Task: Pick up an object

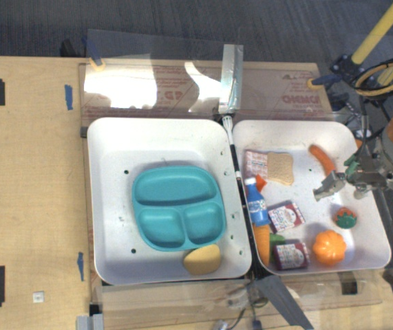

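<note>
1. Over the right bin (pixel 299 128), between carrot and tomato: gripper (pixel 332 186), fingers (pixel 323 190) spread apart, nothing between them.
2. Just above the fingers: orange carrot (pixel 323 159); just below-right: red tomato (pixel 346 217); further below: orange fruit (pixel 330 247); to their left: blue bottle (pixel 256 203).
3. Far left of the fingers, in the left bin (pixel 107 184): teal tray (pixel 177 206).

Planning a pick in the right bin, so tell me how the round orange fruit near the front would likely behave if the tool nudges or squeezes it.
The orange looks round and smooth, so a nudge would probably roll it, maybe toward the bin wall. It looks like a toy, so it is likely light and fairly stiff. Its curved sides may slip out of a narrow pinch.
</note>
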`<state>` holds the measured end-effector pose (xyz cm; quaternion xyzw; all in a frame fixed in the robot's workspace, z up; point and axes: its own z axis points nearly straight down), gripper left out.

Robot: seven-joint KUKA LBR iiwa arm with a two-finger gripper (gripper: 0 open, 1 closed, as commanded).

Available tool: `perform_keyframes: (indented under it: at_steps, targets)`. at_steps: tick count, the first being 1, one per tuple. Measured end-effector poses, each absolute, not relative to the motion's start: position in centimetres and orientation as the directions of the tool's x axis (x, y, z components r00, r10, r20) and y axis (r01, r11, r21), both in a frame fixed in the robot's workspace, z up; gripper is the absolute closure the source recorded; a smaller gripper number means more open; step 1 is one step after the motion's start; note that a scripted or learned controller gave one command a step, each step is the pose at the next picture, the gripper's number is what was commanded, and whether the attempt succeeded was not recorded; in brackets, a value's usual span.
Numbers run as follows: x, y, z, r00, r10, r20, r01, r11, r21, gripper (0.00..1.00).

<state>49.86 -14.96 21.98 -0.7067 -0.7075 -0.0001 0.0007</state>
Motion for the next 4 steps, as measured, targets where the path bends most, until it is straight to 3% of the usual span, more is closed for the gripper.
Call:
perform_keyframes:
  at_steps: [1, 2, 3, 4]
  targets:
    - [53.3, -9.1, 12.1, -0.003, 1.0, 0.001, 1.0, 0.003, -0.008, 0.0]
    - [59.4, -10.0, 8.8, -0.036, 0.999, -0.001, 0.999, 0.036, 0.008, 0.0]
    - [62.3, -9.7, 8.8, -0.045, 0.999, -0.005, 0.999, 0.045, 0.007, 0.0]
    - [62.4, -9.6, 9.9, -0.046, 0.999, -0.003, 0.999, 0.046, 0.01, 1.0]
